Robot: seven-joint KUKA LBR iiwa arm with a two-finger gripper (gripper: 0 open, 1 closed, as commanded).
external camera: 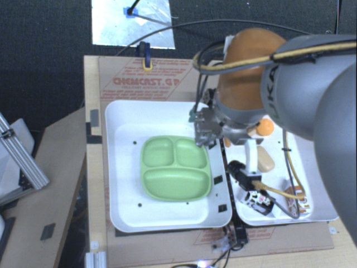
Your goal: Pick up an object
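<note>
green plastic divided plate (176, 168) lies flat in left white bin (120, 166).

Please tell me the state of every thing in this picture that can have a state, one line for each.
Green divided plate: upright, flat in the left bin, compartments bare.
End effector: low over the plate's upper right corner, holding nothing that I can see.
Orange ball: resting in the right bin, partly hidden by the arm.
</note>
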